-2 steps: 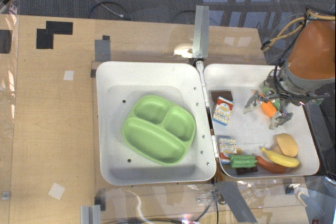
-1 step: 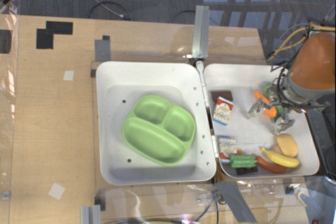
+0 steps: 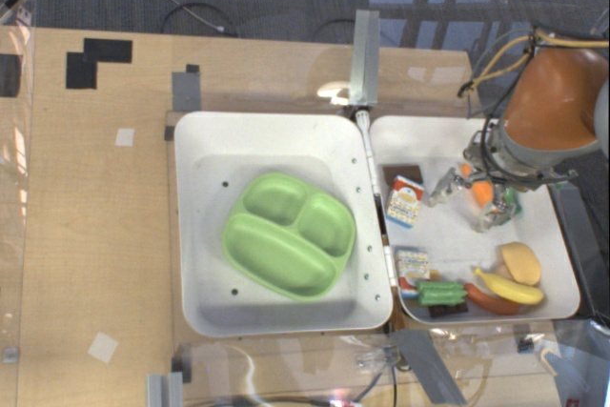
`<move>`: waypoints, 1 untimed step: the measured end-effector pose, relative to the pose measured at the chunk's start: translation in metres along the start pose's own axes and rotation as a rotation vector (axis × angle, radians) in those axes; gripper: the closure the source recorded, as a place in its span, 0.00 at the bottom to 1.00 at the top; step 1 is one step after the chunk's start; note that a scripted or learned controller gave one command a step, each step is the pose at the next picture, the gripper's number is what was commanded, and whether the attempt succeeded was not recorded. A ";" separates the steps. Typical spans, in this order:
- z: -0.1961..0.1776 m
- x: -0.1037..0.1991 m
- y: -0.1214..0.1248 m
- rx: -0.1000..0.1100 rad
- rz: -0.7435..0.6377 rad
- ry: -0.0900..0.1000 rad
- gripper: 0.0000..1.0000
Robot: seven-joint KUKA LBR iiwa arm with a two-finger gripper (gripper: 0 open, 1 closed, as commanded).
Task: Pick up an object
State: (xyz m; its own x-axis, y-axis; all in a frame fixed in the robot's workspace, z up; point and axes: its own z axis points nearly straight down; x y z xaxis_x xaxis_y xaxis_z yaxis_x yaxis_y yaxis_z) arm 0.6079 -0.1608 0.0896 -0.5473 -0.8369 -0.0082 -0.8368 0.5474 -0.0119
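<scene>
In the right bin (image 3: 562, 234) my gripper (image 3: 465, 206) hangs low under the arm's orange band, open, with its two grey fingers (image 3: 440, 190) spread wide. A small orange object (image 3: 483, 192) lies between the fingers, close to the right one, and is not clamped. A bit of green (image 3: 512, 203) shows just to its right. A white, red and blue carton (image 3: 405, 203) lies to the left of the gripper. Along the bin's near edge lie a banana (image 3: 512, 289), a tan rounded piece (image 3: 521, 262), a red piece (image 3: 488, 301) and a green piece (image 3: 441, 291).
The left bin (image 3: 200, 300) holds a green divided plate (image 3: 289, 234). A brown block (image 3: 408, 174) sits above the carton and a printed packet (image 3: 412, 262) below it. A metal divider (image 3: 375, 205) separates the bins. Cables loop behind the arm at the upper right.
</scene>
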 end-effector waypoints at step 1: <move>-0.015 -0.005 -0.003 0.011 -0.002 -0.009 1.00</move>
State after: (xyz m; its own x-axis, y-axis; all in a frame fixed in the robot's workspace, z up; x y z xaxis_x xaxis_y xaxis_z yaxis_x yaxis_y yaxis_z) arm 0.6124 -0.1585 0.1051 -0.5458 -0.8378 -0.0175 -0.8375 0.5460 -0.0226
